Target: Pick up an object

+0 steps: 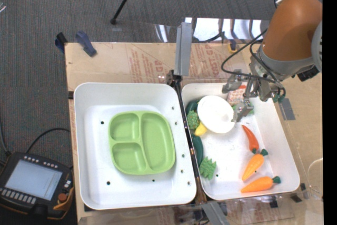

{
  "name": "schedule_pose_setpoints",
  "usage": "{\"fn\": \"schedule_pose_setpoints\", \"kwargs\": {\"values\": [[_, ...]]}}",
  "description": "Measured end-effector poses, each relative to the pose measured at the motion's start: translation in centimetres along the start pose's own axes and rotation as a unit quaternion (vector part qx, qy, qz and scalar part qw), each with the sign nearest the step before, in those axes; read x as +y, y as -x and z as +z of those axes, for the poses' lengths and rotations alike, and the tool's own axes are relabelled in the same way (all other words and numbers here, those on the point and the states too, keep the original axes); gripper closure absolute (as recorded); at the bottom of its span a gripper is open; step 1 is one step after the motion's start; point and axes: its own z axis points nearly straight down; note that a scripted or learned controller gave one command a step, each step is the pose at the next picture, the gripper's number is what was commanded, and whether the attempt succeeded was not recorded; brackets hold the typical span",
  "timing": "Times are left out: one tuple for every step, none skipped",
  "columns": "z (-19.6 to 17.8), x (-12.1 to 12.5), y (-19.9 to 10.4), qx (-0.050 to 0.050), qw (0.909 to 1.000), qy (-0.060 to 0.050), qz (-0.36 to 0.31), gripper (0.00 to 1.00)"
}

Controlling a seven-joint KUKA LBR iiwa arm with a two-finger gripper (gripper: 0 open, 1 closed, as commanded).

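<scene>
Arm: grey, with an orange band (295,21) above the wrist, reaching in from the right over the far end of the right bin.
Hand (243,109): low over the right bin's far half, just beside the right edge of the white plate; its two fingers point down and stand slightly apart, with nothing seen between them.
Right bin (284,150): shallow and white, holding all the loose toy food.
White plate (215,114): round, lying in the far left part of the right bin, partly covering the green pieces next to it.
Broccoli piece (193,120): at the plate's left edge, against the bin's left wall, with a small yellow piece (199,129) just below it.
Leafy green piece (207,168): nearer the camera, along the left wall of the right bin.
Red pepper (250,137): slim, lying just below and to the right of the hand, apart from it.
Carrots: one (253,164) slanted below the pepper, another (259,184) lying near the front wall.
Left bin (89,108): white, holding a green divided tray (141,143) with three compartments.
Surface (121,63): brown board under both bins.
</scene>
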Motion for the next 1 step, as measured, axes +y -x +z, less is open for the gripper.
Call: {"fn": "schedule_pose_setpoints", "kwargs": {"values": [[13.26,-8.68,-1.76,-0.004,0.9997,-0.001,-0.022,0.0]]}}
